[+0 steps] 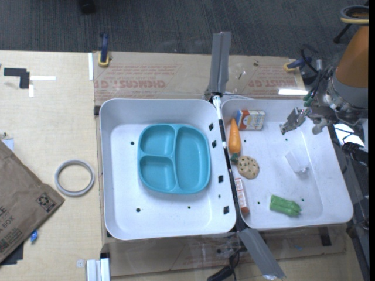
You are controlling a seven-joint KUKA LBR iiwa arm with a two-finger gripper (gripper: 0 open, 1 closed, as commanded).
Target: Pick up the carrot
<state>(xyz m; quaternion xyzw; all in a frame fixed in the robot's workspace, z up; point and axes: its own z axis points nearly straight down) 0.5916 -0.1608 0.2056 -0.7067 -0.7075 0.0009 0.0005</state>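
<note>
— Where do we find the carrot?
— In the right bin, against its left wall, just above the cookie.
— And the gripper?
— We see it over the bin's upper right, fingers seemingly spread, nothing between them.

Red lettering, upside down and only partly legible, on cardboard sheet behind the bins. "BOX" printed on brown carton at left. Small food box print unreadable.
</note>
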